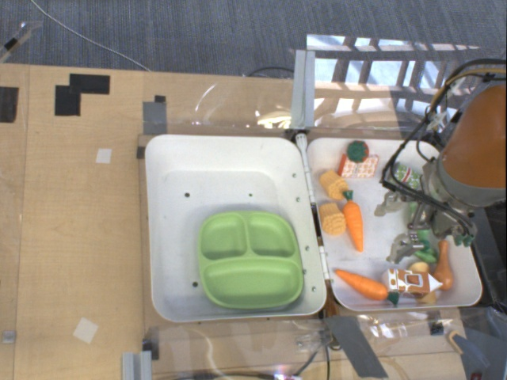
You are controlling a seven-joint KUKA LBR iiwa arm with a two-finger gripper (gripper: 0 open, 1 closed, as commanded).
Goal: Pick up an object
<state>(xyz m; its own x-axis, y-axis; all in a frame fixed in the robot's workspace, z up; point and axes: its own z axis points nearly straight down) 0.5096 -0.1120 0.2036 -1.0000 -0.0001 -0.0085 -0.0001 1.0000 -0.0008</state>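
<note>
- Bench (71, 236): tan top, black squares at its 10 o'clock corner, two white bins side by side toward 3 o'clock.
- Left bin (190, 172): holds a green divided plate (250, 258), sitting toward the bin's 5 o'clock, three compartments, nothing in them.
- Right bin (372, 236): toy food spread around.
- Corn piece (333, 184) at the right bin's 10 o'clock; second corn piece (333, 222) just below it, near the bin's 9 o'clock wall.
- Small upright carrot (353, 222) just beside the second corn piece, green top up.
- Red-and-white box (359, 167) at 12 o'clock, with a dark green knob (358, 150) touching its top.
- Large carrot (360, 283) lying at 6 o'clock, tip toward 9 o'clock.
- Small carton (409, 281) at 5 o'clock, just beside the large carrot's thick end.
- Gripper (410, 240): low over the bin's 4 o'clock area, above green bits (428, 253); jaws' state cannot be told, nothing seen pinched.
- Brown sausage-like piece (444, 266) just at 3 o'clock of the gripper.
- Arm (475, 149): orange band, enters from 3 o'clock.
</note>
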